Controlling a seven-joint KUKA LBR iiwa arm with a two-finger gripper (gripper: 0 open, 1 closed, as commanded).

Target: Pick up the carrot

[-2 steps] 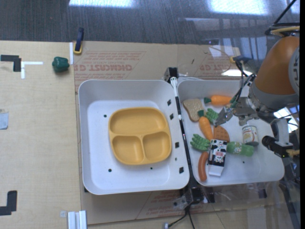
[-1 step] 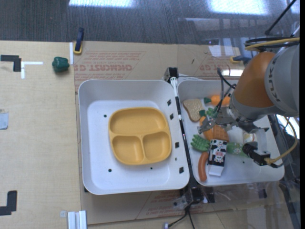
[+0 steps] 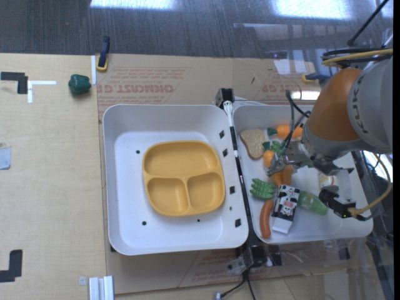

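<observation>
1. Camera view, layout: two white bins sit side by side on the worktop [image 3: 50,186]. The left bin [image 3: 122,186] holds a yellow tray [image 3: 184,177]. The right bin [image 3: 337,227] holds a jumble of toy food, and the arm [image 3: 340,114] reaches down into it.

2. Camera view, the carrot: I take the carrot [image 3: 269,158] to be the small orange piece with a green tuft at its upper end. It lies in the left part of the right bin, just below the bread [image 3: 253,142] and above a green leafy piece [image 3: 262,188]. Other orange pieces lie close by, one of them [image 3: 284,130] further up, so the choice is not certain.

3. Camera view, the pincer: the pincer [image 3: 282,162] hangs low over the same cluster, just right of the carrot and perhaps touching it. The wrist hides its tips, so I cannot tell whether it is apart or together. Nothing can be seen held in it.

4. Handling, as a judgement: it looks like a light, rigid plastic toy with a smooth, tapered skin that would slip out of a loose pinch. The best hold is across the thick part of the body near the tuft, not on the thin tip or the leaves.

5. Risk: the neighbours crowd it, so a closing pincer may nudge the bread or catch another orange piece instead.
</observation>
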